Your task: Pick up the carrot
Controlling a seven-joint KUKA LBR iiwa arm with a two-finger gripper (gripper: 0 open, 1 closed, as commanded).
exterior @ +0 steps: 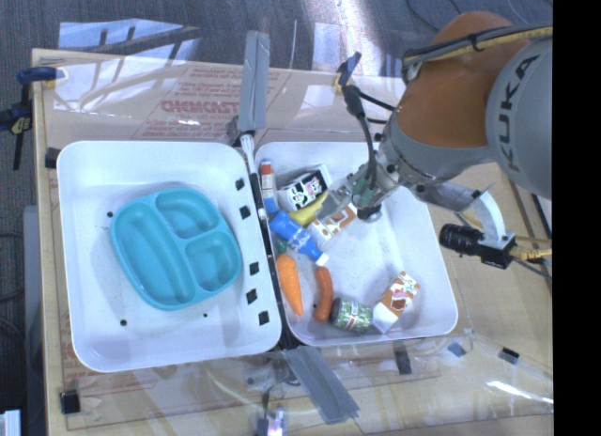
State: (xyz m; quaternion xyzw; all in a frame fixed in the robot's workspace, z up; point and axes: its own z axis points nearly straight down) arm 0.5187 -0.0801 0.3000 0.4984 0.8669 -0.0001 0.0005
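Gripper (362,196) of the grey arm hangs low over the back of the right bin (427,237), just above a small carton (333,221); whether its fingers are apart or together cannot be told, and nothing is seen held between them. Inside the right bin, the carrot (290,285) lies against the bin's left wall near the front, pointing front to back. Just right of the carrot sits a reddish sausage (324,292), then a green can (352,316) and a small white carton (397,299). Behind the carrot lie a blue bottle (293,231) and a black-and-white carton (306,190). The left bin (94,331) holds a blue divided plate (176,247).
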